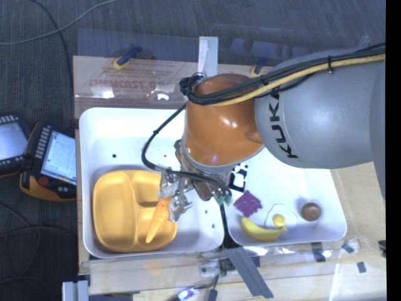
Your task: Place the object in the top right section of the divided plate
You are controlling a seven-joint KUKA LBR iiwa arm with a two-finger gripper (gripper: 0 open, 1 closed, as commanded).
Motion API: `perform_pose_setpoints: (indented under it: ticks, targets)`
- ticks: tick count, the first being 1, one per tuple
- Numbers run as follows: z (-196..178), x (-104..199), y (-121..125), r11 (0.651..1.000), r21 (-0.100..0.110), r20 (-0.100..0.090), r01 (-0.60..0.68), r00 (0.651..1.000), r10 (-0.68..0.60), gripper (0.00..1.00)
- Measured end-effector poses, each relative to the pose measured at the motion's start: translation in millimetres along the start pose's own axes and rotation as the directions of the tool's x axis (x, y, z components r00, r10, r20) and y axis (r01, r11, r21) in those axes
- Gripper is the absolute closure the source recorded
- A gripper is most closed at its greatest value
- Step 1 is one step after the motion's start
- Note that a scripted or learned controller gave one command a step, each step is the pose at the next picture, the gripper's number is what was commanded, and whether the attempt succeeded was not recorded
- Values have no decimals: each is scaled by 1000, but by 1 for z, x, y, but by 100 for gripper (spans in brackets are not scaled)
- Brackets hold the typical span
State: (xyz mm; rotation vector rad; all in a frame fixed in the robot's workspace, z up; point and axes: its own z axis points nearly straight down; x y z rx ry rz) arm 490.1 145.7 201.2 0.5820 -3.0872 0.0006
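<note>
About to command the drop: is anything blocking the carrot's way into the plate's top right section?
Nothing visible does. The carrot hangs under the pincer, its tip over the yellow divided plate's lower right part. The top right section lies just above it, bare, with only the low divider ridge between.

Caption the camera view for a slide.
Pincer over yellow divided plate, carrot at its tips; banana in the other bin.

bright, even overhead light washes the white bins (113,127) nearly to glare; a sheen sits on the orange band (222,121). shadows are soft. focus is fair, the dark floor (37,17) grainy at upper left.
</note>
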Motion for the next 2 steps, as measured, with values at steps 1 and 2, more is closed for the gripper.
perform_pose_setpoints:
  ticks: [1, 2]
  targets:
    - [17, -3, -4, 999, 0, -1, 48, 999, -48, 100]
    - [-4, 2, -12, 932, -1, 3, 363, 932, -363, 100]
